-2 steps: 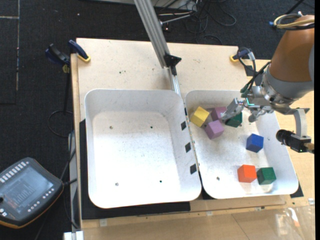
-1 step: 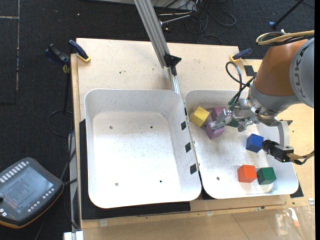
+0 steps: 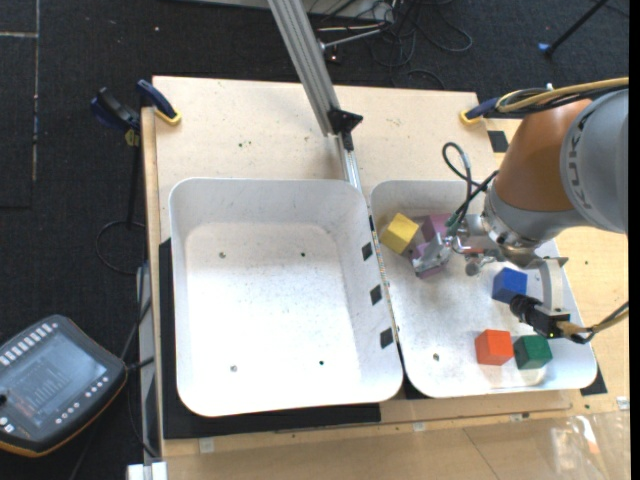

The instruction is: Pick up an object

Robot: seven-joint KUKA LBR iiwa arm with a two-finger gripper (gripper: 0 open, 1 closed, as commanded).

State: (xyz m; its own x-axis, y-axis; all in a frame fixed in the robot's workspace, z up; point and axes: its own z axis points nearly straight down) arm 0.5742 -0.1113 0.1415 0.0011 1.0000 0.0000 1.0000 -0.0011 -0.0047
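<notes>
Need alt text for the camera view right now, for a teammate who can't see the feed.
The gripper is low in the right bin, at a purple block beside a yellow block. Blue, orange and green blocks lie nearer the bin's front right.

The arm (image 3: 570, 168) runs off the right edge of the frame, so its base is cut off. Its wrist covers the upper right corner of the right bin (image 3: 455, 373). The claw (image 3: 432, 256) is too small to read its fingers, and it hides most of a pink object (image 3: 437, 230). At lower left, the pendant (image 3: 50, 386) is clipped by the frame edge.
</notes>
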